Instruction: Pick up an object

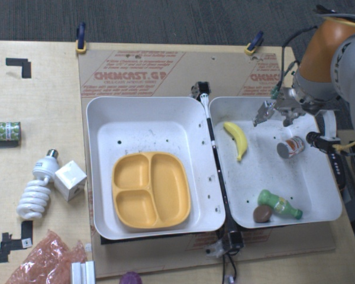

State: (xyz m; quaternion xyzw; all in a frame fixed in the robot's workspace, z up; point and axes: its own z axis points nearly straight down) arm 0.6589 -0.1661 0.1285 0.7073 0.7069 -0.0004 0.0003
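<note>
The right bin [319,209] holds a yellow banana [236,138] near its far left. A small can [291,147] lies on its side at mid right. By the near wall lie a green bottle [280,205] and a brown round object [262,214]. My gripper [276,113] hangs over the far part of this bin, right of the banana and just beyond the can. Its fingers are spread open with nothing between them.
The left bin [100,129] holds a yellow divided plate [151,189]. On the bench to the left lie a spiral light bulb [35,188], a white cube [70,180], a small green can [6,132] and a red mesh bag [44,259].
</note>
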